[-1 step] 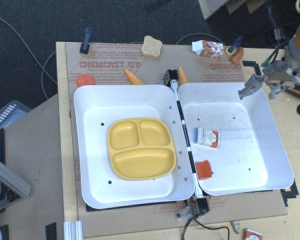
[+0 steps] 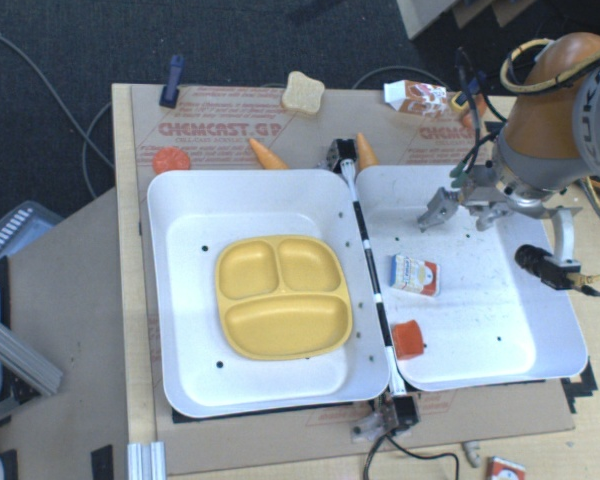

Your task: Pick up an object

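In the right bin (image 2: 540, 363), we see the tool (image 2: 463, 211) spread open and empty; the carton (image 2: 414, 274) looks light, best gripped across its flat sides.

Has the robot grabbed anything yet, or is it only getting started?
Nothing looks picked up yet. The gripper hangs over the top of the right bin, open, with nothing between its fingers. The little carton and the orange block lie in that bin, both apart from the gripper. The yellow tray sits in the left bin. What is left: go down onto one thing, close and lift.
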### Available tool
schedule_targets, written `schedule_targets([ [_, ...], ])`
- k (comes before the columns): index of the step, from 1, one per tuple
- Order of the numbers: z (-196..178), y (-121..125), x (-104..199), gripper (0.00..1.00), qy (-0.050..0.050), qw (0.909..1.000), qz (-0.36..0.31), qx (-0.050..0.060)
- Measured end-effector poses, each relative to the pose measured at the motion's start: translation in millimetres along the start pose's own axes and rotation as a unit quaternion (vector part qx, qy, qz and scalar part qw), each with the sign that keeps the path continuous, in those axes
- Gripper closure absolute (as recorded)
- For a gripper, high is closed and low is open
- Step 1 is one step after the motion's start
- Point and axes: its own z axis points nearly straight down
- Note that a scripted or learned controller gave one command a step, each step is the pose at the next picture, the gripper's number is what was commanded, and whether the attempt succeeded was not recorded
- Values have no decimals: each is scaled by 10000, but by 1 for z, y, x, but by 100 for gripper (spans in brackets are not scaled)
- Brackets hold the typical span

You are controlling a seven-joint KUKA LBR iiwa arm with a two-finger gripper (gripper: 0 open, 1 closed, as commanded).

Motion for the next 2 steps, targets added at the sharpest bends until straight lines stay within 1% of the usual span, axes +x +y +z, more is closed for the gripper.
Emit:
schedule_targets([
  [1,76,-14,18,0,-6,10000,2,-39],
  [2,68,7,-41,0,-12,10000,8,-16],
])
